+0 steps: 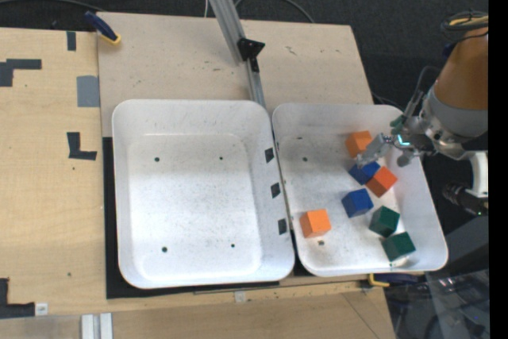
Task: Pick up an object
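So the two white bins sit side by side on my bench, and the left bin (pixel 194 194) has no blocks in it, while the right bin (pixel 329 131) has all the blocks bunched toward its right half. My arm (pixel 464 87) comes in from the right edge, and the gripper (pixel 394 145) hangs low over the upper right part of that bin, just beside the top of the cluster. I honestly can't tell what state the gripper is in from this angle, and I see nothing caught in it. Candidates, roughly: an orange cube (pixel 315 222) on its own near the bin's middle, a blue cube (pixel 357 202), a dark green cube (pixel 385 220) with another green cube (pixel 398 245) right below it by the rim, then the tight bunch under the tool: an orange block (pixel 359 143), a small blue block (pixel 364 171) and a reddish-orange block (pixel 382 181), which look like they're touching or nearly so. That bunch is my worry. Coming down there, I'd probably land on a block's top or wedge between two, shoving them apart instead of gripping one. The bin wall close by could also foul the tool.
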You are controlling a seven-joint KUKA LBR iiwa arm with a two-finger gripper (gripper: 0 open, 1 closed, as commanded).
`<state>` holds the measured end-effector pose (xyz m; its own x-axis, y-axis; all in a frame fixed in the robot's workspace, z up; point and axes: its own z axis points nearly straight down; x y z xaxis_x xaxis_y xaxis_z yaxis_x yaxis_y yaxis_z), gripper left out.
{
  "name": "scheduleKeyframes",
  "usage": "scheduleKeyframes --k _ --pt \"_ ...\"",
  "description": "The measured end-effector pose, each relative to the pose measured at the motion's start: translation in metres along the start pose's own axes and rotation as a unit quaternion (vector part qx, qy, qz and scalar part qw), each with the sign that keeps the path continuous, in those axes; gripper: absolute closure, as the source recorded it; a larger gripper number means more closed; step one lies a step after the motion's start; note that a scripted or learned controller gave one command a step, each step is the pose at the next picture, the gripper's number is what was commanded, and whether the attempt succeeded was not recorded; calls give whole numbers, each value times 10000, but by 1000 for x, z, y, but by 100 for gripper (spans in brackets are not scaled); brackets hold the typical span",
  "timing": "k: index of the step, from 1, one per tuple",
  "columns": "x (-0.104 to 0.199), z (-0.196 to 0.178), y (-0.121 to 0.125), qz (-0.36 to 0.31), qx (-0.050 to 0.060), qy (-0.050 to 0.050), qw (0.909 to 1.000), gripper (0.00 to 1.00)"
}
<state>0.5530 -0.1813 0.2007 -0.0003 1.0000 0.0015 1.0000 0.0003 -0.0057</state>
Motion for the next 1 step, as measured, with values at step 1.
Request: scheduleKeyframes --k 1 --pt "0 -2 1 -8 -22 -7 10000 0"
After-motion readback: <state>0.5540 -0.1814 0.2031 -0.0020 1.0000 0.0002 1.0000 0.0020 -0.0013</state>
